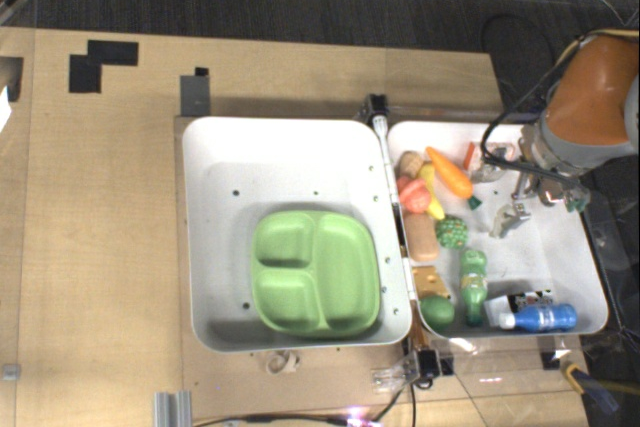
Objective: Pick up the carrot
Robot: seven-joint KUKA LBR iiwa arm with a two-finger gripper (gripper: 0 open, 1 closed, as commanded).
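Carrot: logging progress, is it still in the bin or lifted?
In the bin: the carrot lies on the right bin's floor.

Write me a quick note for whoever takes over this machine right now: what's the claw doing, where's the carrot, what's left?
Gripper: over the right bin, nothing seen between its fingers.
Carrot: lying in the right bin's upper left, among the other toy food, left of and above the gripper, apart from it.
Done: arm is in the bin area.
Left: move onto the carrot, grasp it, lift it.
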